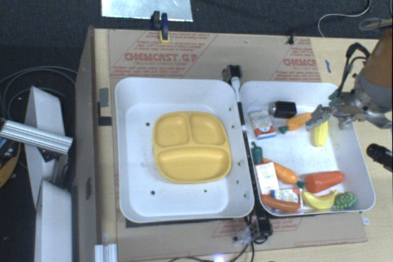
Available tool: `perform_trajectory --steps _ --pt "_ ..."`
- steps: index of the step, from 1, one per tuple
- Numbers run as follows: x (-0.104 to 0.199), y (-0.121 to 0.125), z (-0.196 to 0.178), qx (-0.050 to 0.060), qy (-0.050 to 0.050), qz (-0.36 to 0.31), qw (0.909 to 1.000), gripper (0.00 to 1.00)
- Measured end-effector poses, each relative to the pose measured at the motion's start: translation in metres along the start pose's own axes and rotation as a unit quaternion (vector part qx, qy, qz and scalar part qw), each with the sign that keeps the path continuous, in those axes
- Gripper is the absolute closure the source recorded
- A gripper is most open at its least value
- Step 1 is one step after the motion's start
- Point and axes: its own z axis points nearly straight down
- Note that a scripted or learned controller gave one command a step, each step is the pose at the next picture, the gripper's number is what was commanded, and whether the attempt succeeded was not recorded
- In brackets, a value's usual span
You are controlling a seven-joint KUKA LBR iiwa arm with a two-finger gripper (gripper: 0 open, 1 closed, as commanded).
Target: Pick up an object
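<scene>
The gripper (323, 117) hangs over the upper part of the right bin (367, 184), reaching in from the right, and its fingers close around the top end of a yellow corn cob (319, 133). The cob is short, plump and plain yellow. It sits directly beneath the fingers, its upper end between them and its lower end reaching down toward the bin floor; whether that end touches the floor is unclear. Its long axis runs nearly straight up and down in the view.

Just left of the gripper lies a small carrot (296, 122), pointing up to the right, its tip near the fingers. Beyond it sit a black object (284, 109) and a small red-and-white carton (261, 121). Along the near side of this bin lie a second carrot (284, 172), a red pepper (323, 180), a banana (320, 199) and a green broccoli piece (346, 199).

The left bin (132, 132) holds a yellow divided plate (191, 146), well apart from the gripper
</scene>
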Motion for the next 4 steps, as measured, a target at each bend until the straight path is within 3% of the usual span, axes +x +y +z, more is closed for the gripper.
perform_trajectory --steps 1,2,3,4 --pt "-0.022 0.048 0.102 -0.008 -0.005 0.0 1.0 0.0" --pt "-0.007 0.107 0.11 0.018 -0.002 -0.003 0.9998 0.0" --pt "-0.009 0.105 0.099 0.024 -0.002 -0.005 0.9997 1.0" --pt "0.117 0.113 0.017 -0.002 0.001 -0.001 1.0 1.0"
